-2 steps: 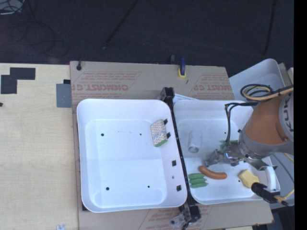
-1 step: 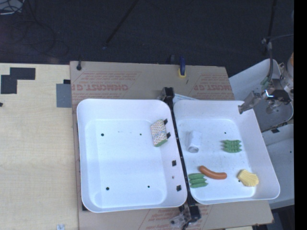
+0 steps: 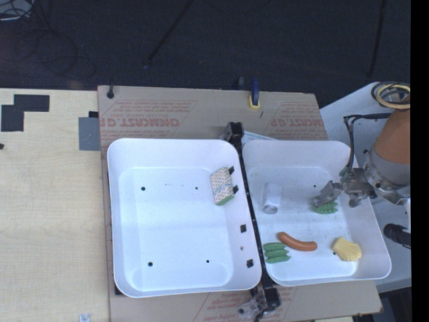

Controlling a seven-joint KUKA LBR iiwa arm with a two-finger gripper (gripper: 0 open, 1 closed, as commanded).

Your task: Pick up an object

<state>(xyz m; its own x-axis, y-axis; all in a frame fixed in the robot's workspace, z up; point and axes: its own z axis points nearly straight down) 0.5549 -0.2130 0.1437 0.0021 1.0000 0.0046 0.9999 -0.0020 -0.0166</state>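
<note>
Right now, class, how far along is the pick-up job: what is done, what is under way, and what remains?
Done: the arm has reached into the right bin. Under way: the hand sits low over a small green item near the bin's right side; a grip cannot be confirmed. Left: nothing is lifted. The orange sausage, yellow piece, green pods and clear cylinder lie on the bin floor.

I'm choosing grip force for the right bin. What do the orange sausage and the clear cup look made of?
Orange sausage: probably moulded plastic or rubber toy food; uniform colour, smooth rounded ends. Clear cup: likely thin see-through plastic; the white bin shows through its wall, lying on its side. Neither can be confirmed by look alone.
</note>
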